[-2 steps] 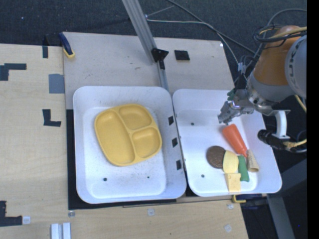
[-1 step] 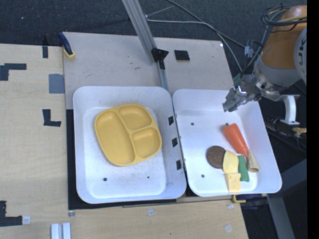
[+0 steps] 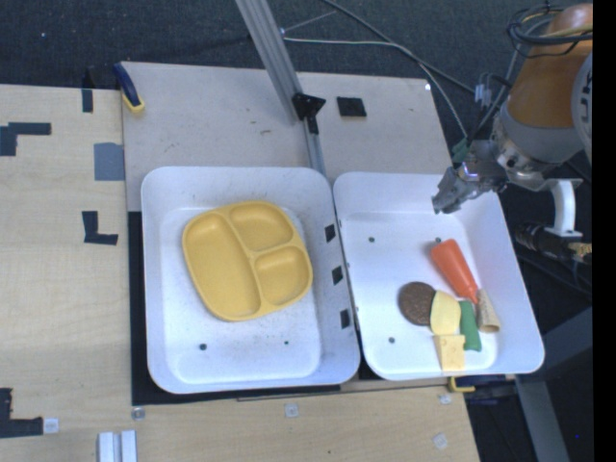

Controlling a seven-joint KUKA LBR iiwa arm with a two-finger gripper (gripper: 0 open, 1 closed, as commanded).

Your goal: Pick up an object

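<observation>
The right bin (image 3: 385, 210) holds a small cluster near its right side: an orange carrot (image 3: 454, 268), a brown round cookie (image 3: 417, 302), a yellow piece (image 3: 446, 314), a green piece (image 3: 470, 322) and a tan piece (image 3: 487, 314). My gripper (image 3: 450, 196) hangs over the bin's upper right part, above and slightly left of the carrot, apart from it. Nothing shows between its fingertips. The left bin (image 3: 173, 345) carries a yellow divided plate (image 3: 246, 258).
A slanted metal pole (image 3: 274, 51) rises behind the bins, with cables (image 3: 385, 41) running across the dark floor. A blue and yellow clamp (image 3: 128, 88) lies at the bench's back left. The arm's orange band (image 3: 553, 70) is at the right edge.
</observation>
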